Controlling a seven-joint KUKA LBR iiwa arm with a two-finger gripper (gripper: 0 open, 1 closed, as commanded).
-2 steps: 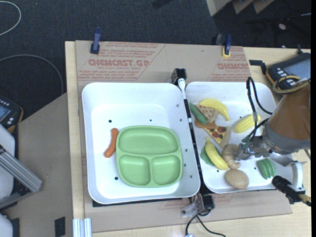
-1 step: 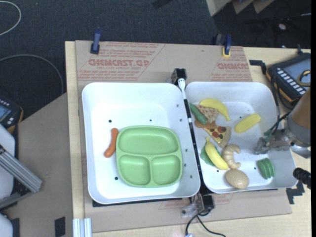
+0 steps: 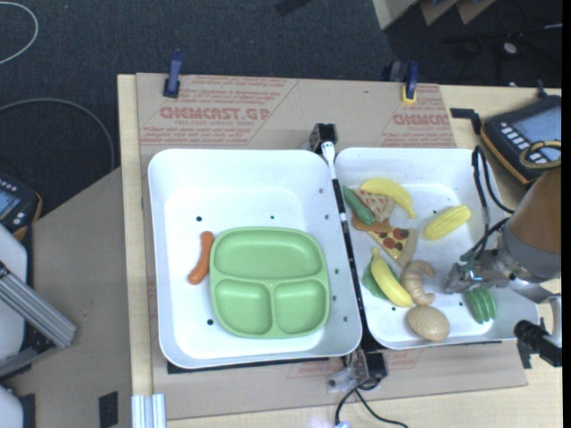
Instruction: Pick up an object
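Arm [image 3: 540, 226]: enters from the right and bends down over the right bin [image 3: 446, 333]
Gripper [image 3: 467, 277]: low in the right bin, metal tip pointing left; whether its jaws are released or clenched cannot be told (the wrist hides them)
Green toy [image 3: 482, 305]: just below the jaws, ribbed, lying on the bin floor, not seen between them
Ginger piece [image 3: 417, 278]: just left of the jaws
Potato [image 3: 429, 322]: below and left of the jaws, near the bin's front rim
Banana [image 3: 387, 279]: further left, beside the ginger piece
Corn [image 3: 446, 222]: above the jaws, a little left
Pizza slices [image 3: 385, 224]: up and left of the jaws, with a second banana [image 3: 390, 192] past them
Left bin [image 3: 169, 239]: well left of the jaws, holding a green tray [image 3: 266, 281] and an orange sausage [image 3: 202, 257]
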